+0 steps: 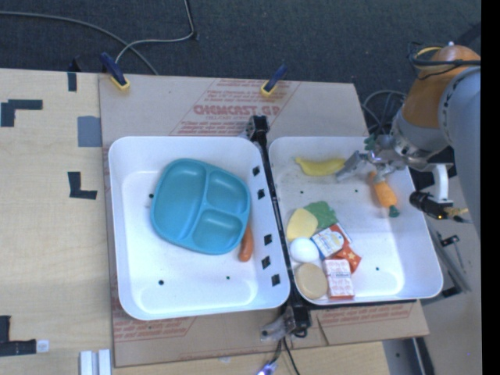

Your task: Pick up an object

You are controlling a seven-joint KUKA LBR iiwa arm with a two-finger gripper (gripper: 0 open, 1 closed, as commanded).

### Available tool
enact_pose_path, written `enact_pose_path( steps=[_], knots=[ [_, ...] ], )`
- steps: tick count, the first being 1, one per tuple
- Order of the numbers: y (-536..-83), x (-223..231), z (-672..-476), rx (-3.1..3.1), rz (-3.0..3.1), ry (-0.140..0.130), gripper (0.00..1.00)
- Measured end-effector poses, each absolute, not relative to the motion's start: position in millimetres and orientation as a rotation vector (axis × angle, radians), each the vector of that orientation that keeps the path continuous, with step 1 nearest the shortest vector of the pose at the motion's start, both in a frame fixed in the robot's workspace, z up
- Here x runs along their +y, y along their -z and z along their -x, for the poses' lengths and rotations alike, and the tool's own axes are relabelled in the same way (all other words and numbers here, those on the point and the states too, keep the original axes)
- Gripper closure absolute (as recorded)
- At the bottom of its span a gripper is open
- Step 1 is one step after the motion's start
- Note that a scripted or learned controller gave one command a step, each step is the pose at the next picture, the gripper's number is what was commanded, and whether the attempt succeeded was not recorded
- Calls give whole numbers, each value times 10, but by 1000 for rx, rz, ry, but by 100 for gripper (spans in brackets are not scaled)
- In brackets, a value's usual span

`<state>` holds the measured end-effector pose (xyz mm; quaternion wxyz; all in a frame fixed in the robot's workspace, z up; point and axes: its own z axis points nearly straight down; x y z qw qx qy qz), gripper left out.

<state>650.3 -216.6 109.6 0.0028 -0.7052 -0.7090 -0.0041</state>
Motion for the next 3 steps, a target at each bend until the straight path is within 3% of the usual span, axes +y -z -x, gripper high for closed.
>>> enact_pose_path(
  steps=[1,2,3],
  knots=[
    [-1871,-2234,-6690,-2225,2222,0,0],
    [-870,-2235,-6297,-2225,2221,1,0],
    [-970,-2238,-6304,-2230,2224,0,100]
  ],
)
